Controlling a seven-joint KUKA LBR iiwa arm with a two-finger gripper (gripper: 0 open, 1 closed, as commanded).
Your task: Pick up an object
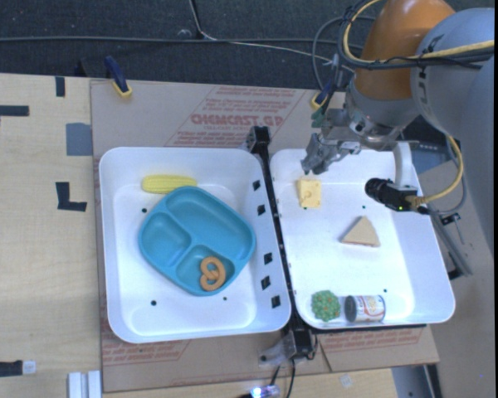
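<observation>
Nothing lifted yet: gripper [314, 166] hangs at the right bin's [415, 247] far edge just above the cheese block [310, 194]; claw state cannot be told.

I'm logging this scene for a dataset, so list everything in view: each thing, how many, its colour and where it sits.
Shallow white plastic bins: two, white, side by side on the bench.
Blue divided plastic plate: one, blue, left bin.
Orange pretzel-shaped toy: one, orange, on the plate's near compartment.
Yellow toy corn cob: one, yellow, left bin, behind the plate.
Yellow cheese-like block: one, yellow, right bin, far end.
Tan triangular wedge: one, tan, right bin, middle.
Green bumpy ball: one, green, right bin, near edge.
Small labelled can: one, silver and red, lying beside the ball.
Pincer: one, grey, just above the block.
</observation>
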